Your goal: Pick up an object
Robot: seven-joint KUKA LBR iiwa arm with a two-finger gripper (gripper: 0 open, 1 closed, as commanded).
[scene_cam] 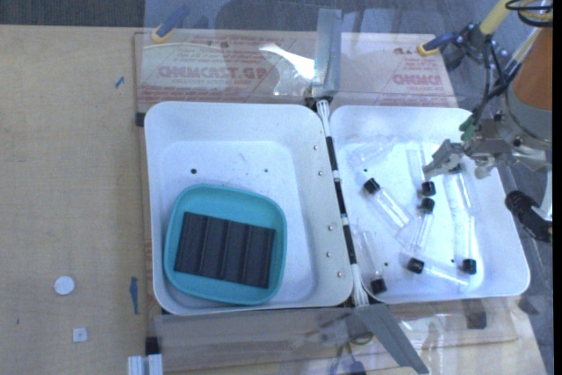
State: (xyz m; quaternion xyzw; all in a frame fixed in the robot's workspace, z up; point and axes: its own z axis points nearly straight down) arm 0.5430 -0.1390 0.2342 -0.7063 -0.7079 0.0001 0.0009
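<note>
At the lower left of the frame, the left white plastic bin (167, 136) holds a shallow teal tray (225, 245) with a dark ribbed block (223, 251) lying in it. Across the centre divider, the right white plastic bin (514, 270) carries a scatter of clear plastic tubes with black caps, the likely targets. One clear tube (385, 200) lies near the bin's middle, its long axis running diagonally from upper left to lower right; another clear tube (461, 219) lies nearly upright in the frame at the right side of the bin. Above that second tube, at the bin's upper right, hangs the grey metal gripper (452, 162). The nearest tubes lie just below and to its left, so the coming move looks like a short drop downward. How wide its tips stand I cannot tell, and nothing is visibly held between them.
</note>
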